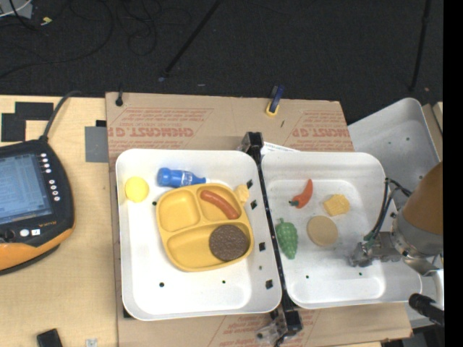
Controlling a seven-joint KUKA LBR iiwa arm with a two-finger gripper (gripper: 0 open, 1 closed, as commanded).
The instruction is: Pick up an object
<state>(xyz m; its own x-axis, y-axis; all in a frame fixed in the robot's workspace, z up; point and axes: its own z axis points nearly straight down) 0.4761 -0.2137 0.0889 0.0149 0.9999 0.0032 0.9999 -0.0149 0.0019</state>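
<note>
Right bin [329, 295], contents: red chili pepper [304, 192] near the upper left; yellow block [336, 205] just right of it; tan round disc [322, 230] below both; green bunch [287, 238] against the left wall. Gripper [364, 256] stood low over the right side of this bin, just right of the tan disc, apart from it; nothing seen between its parts; whether it was open or closed could not be told. Left bin [145, 288], contents: yellow divided tray [181, 248] carrying a sausage [219, 202] and a brown patty [228, 242]; blue bottle [179, 177] lying above the tray; yellow ball [136, 189] left of the bottle. On the table [79, 280], far left: a control tablet [29, 201]
</note>
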